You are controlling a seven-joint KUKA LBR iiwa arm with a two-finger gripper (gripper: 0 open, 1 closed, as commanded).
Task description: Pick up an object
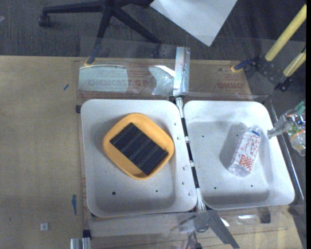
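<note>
A yellow rounded-square object (138, 146) with a dark ribbed panel on top lies in the left bin (97, 194), toward its upper middle. A white packet with red print (245, 151) lies tilted in the right bin (218, 189), toward that bin's upper right. Each bin holds this one item.
A crumpled clear wrapper with green and blue print (294, 127) rests over the right bin's right rim. Behind the bins, a metal divider (181, 70) stands between clear plastic sheets. Yellow-handled tools (286, 29) lie at the far right, and a chair base (97, 14) is at the far left.
</note>
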